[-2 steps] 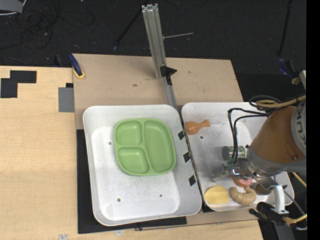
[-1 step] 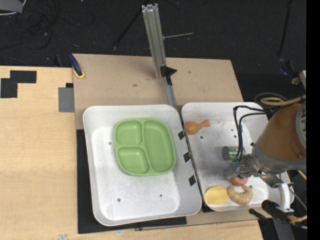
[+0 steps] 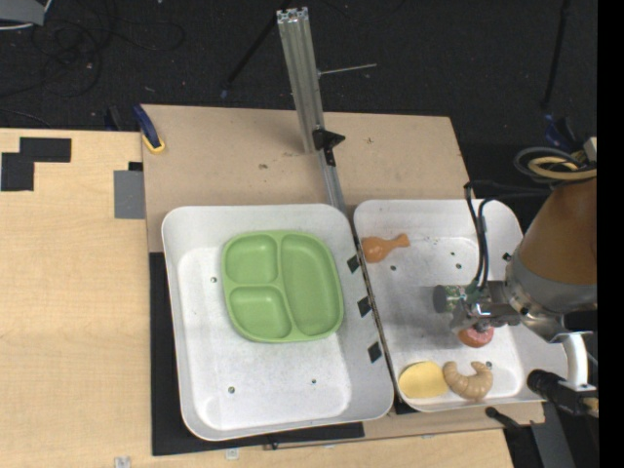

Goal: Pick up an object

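Down in the right bin (image 3: 429, 232), the end effector (image 3: 466, 305) hangs just above a small red-pink object (image 3: 476, 336); whether its jaws are spread cannot be told. Nearby lie a yellow piece (image 3: 422, 380) and a tan curled piece (image 3: 469, 379), while a green divided tray (image 3: 283, 286) sits in the left bin (image 3: 195, 359)

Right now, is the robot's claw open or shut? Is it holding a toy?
Gripper: cannot be told; it sits just above the small red object.
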